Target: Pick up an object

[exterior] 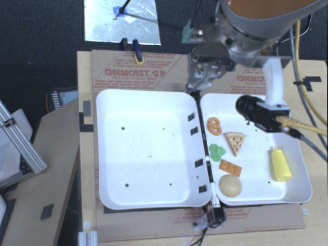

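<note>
- Looming closest to the lens, the arm [266,6] is filling the upper right, its orange band sitting above the grey wrist.
- Below the wrist, the pincer [197,86] is hanging over the far end of the ridge where the two bins meet; whether it is apart or together cannot be told, since the tips are blurring into dark metal.
- Nothing is showing between the tips.
- Left of the pincer and toward the viewer, the left bin [105,137] is lying with only small dark specks on its floor.
- Right of the pincer, the right bin [302,188] is holding all the toys.
- Nearest to the pincer, the pretzel [214,126] is lying just toward the viewer and slightly right.
- Further toward the viewer, the pizza slice [235,142] is lying right of the pretzel.
- A green piece [217,151] is sitting by the ridge, just left of the slice.
- A waffle [230,167] is lying beyond that, with a round bun [230,185] farthest from the pincer.
- Well to the right, a yellow bottle [280,164] is lying flat.
- A black camera [259,113] on a white bracket is jutting over the right bin, right of the pincer.
</note>
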{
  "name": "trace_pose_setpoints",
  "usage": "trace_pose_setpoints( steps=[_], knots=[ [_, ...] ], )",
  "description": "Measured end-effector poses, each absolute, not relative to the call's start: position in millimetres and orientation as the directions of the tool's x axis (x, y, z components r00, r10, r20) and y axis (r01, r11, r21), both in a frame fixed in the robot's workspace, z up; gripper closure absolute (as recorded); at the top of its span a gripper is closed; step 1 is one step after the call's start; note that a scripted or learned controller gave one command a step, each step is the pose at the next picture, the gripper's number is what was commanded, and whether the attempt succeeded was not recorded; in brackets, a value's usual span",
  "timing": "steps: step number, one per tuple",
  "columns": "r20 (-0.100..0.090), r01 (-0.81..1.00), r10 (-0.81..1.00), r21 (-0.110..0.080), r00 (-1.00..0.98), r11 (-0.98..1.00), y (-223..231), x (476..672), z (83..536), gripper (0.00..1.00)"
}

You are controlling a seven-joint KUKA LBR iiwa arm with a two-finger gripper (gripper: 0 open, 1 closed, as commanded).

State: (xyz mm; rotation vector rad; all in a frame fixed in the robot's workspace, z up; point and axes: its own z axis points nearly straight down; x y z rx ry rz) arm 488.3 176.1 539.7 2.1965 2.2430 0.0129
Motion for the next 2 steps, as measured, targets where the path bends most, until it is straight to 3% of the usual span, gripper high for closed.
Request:
trace_pose_setpoints(
  steps=[1,2],
  knots=[
    [-0.002,1.000,1.000,-0.008,-0.009,0.009,237.9,487.4,449.5,1.00],
    [-0.002,1.000,1.000,-0.003,0.000,0.000,234.0,506.1,387.5,1.00]
  ],
)
